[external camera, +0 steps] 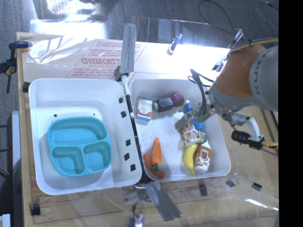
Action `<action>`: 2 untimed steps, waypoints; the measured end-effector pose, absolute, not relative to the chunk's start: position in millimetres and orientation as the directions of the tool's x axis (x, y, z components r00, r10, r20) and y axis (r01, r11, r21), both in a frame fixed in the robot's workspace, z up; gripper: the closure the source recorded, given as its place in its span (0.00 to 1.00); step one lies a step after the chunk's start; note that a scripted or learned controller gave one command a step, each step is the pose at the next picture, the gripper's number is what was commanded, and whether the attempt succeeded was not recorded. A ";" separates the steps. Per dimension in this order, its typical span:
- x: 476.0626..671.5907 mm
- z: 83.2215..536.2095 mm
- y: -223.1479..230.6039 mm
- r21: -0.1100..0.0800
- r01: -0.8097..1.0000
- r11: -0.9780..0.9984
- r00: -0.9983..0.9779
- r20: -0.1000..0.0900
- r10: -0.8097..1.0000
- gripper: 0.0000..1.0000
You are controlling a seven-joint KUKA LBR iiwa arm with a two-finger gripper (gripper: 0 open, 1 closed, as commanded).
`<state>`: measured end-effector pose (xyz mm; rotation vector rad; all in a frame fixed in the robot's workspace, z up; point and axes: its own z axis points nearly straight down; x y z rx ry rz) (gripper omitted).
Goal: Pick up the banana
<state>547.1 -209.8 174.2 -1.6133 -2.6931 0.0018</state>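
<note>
the curved yellow banana (190,157) lies in the right shallow white bin (222,148), touching an orange-and-white snack packet (203,159). the grey two-finger gripper (190,118) sits just above it; how far it's open i cannot tell. the left white bin (38,126) holds a blue divided plastic tray (78,144). both rest on a pale wooden bench (246,186) over grey carpet (71,4).

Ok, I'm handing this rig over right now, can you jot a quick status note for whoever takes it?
Gripper: low in the right bin, over the snack packets; nothing seen between its fingers.
Banana: lies in the right bin's near right corner, beside a carton, just below the gripper.
Blue tray: in the left bin.
Done: nothing lifted.
Left: close on the banana and raise it.
</note>
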 end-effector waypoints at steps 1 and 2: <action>511.2 163.7 -205.1 -0.003 0.788 0.616 -0.616 0.005 0.788 1.00; 511.2 164.0 -205.5 -0.003 0.788 0.616 -0.616 0.004 0.788 0.00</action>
